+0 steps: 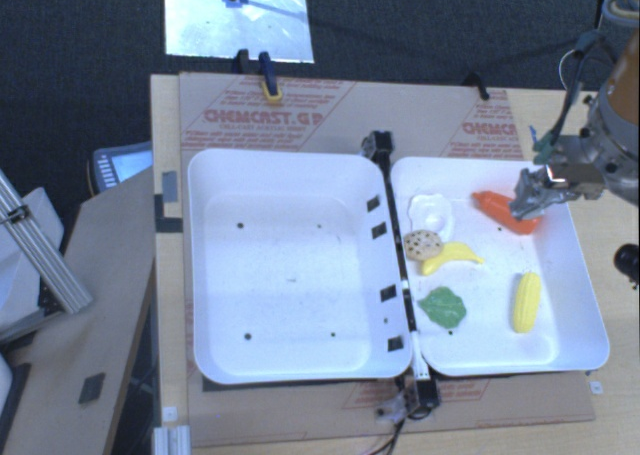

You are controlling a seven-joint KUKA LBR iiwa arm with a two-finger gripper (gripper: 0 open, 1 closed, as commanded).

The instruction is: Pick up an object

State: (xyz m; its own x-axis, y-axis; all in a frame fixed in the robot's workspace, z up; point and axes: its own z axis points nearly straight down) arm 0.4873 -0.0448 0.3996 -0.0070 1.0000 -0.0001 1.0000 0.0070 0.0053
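Camera view: looking down at a slant on a bench that is carrying two shallow white bins side by side.
Bench board [300, 113]: lying under both bins, tan with red lettering showing along its far strip.
Left bin [205, 273]: sitting on the left half of the board, its right wall touching the right bin along a dark clipped seam.
Right bin [575, 328]: sitting on the right half and holding all the small things.
Arm [615, 93]: reaching in from the right edge, with cables hanging beside its wrist.
Gripper [528, 205]: hanging over the far right part of the right bin, right above the orange carrot; whether the fingers are apart or together I cannot tell.
Orange carrot [495, 206]: lying in the far right part of the right bin, its right end passing under the gripper.
Yellow corn cob [526, 301]: lying near the bin's right wall, toward the near side.
Banana [452, 257]: lying in the middle of the bin, just beside the cookie.
Green leaf [442, 306]: lying near the seam, nearer than the banana.
White piece [430, 211]: lying at the far left of the bin.
Cookie [422, 242]: lying just nearer than the white piece.
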